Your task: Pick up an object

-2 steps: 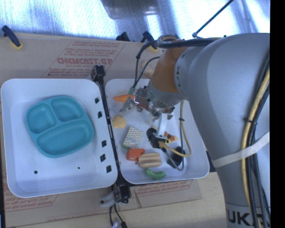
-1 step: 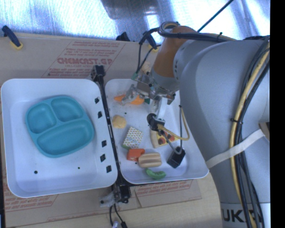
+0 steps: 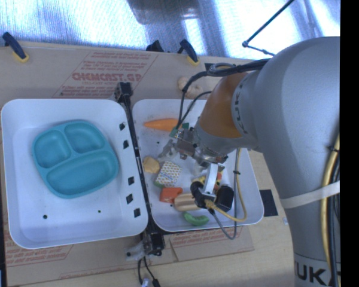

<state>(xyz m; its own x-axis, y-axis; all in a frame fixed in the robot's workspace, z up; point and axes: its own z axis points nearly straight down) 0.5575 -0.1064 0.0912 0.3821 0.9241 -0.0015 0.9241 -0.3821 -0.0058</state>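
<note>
My gripper hangs low over the middle of the right bin, below the arm's orange band. An orange carrot lies just to its upper left. Below it sit a yellow piece and a checkered waffle-like piece. Nearer the bin's front lie a red block, a tan bun-like piece and a green piece. Nothing shows held in the gripper. The arm's bulk hides the right half of the bin.
The left bin holds a blue divided plate. A black clip rail runs between the two bins. A tan object lies on the cardboard behind the right bin. Black cables and a connector hang by the wrist.
</note>
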